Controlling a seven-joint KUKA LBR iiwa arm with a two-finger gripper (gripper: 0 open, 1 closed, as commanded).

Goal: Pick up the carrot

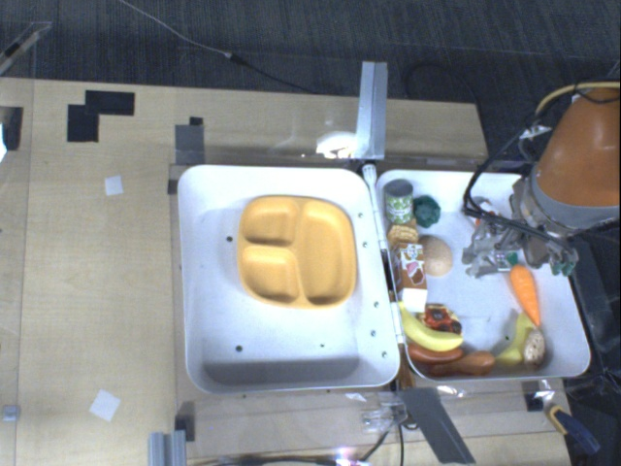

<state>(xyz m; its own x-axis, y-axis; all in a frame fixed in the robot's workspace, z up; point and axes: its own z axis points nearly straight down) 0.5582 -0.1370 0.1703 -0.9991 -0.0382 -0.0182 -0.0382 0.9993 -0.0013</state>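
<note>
The orange carrot [525, 295] lies in the right bin [572, 357], near its right wall, with its thick end pointing up and its tip pointing down. My gripper [506, 256] is over the same bin, just above and to the left of the carrot's thick end, under the arm's orange band [582, 153]. The gripper's metal parts reach the carrot's top end in the view, but I cannot make out whether they touch it.
Around the carrot in the right bin are a small can [399, 202], a dark green item [426, 210], a beige round item [438, 256], a banana [430, 331], a sausage [454, 362] and a yellow-green fruit [519, 343]. A yellow divided plate [296, 250] sits in the left bin [213, 338].
</note>
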